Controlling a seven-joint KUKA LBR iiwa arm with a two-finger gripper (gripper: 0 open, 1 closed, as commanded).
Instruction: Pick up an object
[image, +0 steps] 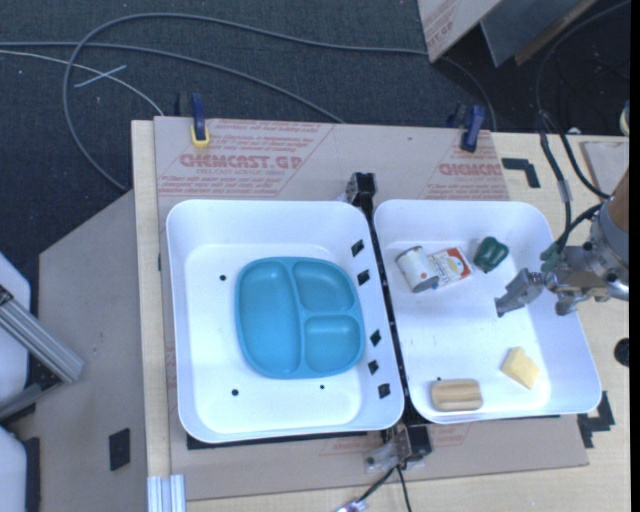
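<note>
End effector (540, 292) over right bin (570, 330), fingers apparently spread and holding nothing; can (431, 269), green object (490, 254) lie left.

Bright, even overhead light; soft shadows, slightly soft focus throughout.

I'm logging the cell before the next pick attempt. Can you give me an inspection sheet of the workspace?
Surface: two white bins, left bin, right bin, on a board.
Job's things: blue divided plate in left bin; can, green object, yellow block, tan block in right bin.
Clutter: nothing seen.
Gripper: gripper over right bin, nothing held.
Cables: grey cables on the floor.
Surroundings: two clamps on the board's far edge.
</note>
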